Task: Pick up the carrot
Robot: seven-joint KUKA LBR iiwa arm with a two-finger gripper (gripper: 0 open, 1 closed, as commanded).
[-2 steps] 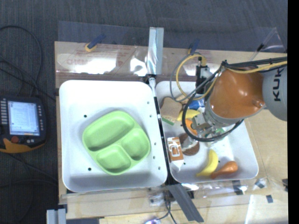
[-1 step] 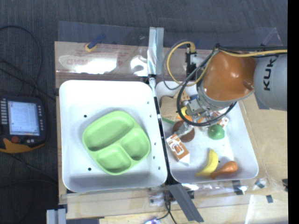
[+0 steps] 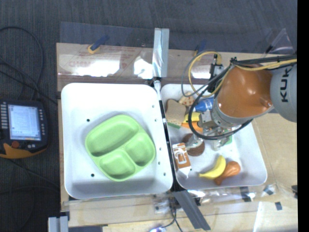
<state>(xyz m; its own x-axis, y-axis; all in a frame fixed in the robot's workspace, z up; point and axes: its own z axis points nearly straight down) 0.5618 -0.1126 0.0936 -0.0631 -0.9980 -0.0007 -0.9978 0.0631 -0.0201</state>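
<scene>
The carrot (image 3: pixel 185 125) lies in the right bin (image 3: pixel 253 153) near its left wall. Only a short orange piece of it shows, with a bit of green at its left end; the rest is hidden beneath the wrist. My gripper (image 3: pixel 203 135) hangs low over the middle of the right bin, just to the right of the carrot's visible end. The orange band (image 3: pixel 241 93) and the grey wrist cover it from above. Whether it touches the carrot cannot be made out.
The right bin also holds a banana (image 3: pixel 215 169), a brownish-orange fruit (image 3: pixel 231 169), a small carton (image 3: pixel 181 156) and a dark brown round thing (image 3: pixel 196 150). A green divided plate (image 3: pixel 120 146) lies in the left bin (image 3: pixel 77 110). Cables loop above the wrist.
</scene>
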